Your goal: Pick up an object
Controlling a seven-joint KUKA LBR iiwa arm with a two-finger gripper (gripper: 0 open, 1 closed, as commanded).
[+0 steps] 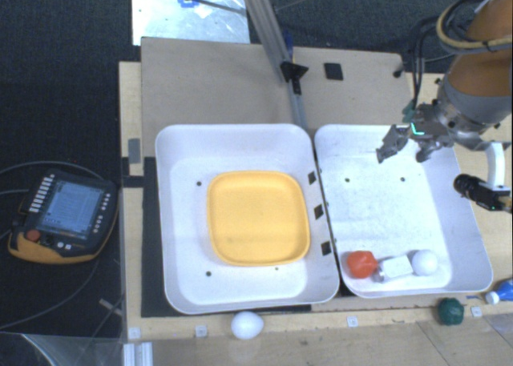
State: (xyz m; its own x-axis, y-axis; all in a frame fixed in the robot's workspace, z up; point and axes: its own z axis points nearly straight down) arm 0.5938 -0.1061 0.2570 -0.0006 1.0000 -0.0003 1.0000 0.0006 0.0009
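The gripper (407, 148) hangs over the far part of the right bin (465, 220), fingers spread apart with nothing between them. Well toward that bin's near edge lie an orange-red object (360, 263), a white piece (394, 267) touching it, and a white ball (425, 261). A yellow plate (258, 217) sits in the left bin (180, 196). A white egg-shaped object (247, 324) and a green ball (450, 311) lie outside, past the right bin's near rim.

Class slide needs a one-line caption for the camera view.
Open gripper above right bin; red object at its near edge.
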